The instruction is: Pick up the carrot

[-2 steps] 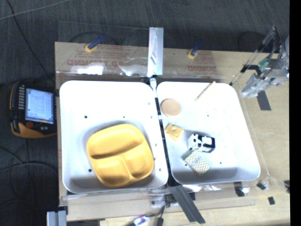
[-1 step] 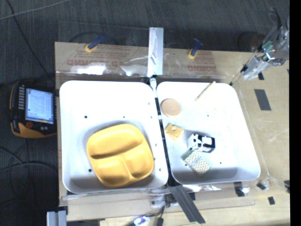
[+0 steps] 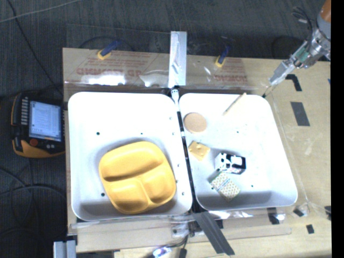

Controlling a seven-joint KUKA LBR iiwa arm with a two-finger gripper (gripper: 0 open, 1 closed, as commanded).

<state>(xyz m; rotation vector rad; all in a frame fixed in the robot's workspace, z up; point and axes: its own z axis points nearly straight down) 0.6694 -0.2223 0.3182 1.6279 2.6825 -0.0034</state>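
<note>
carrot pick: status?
Nothing done yet. Gripper is over the bench, outside the right bin's far corner, with nothing seen at its tip. Left: the whole pick. The thin pale stick in that bin may be the carrot; can't confirm.

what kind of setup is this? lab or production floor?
Most likely a robot lab's pick-and-place test bench, not a production line. Two shallow white bins sit side by side on a wooden bench, a teach pendant lies on the dark carpet, and loose cables trail across the floor.

No readable text or labels anywhere.
</note>
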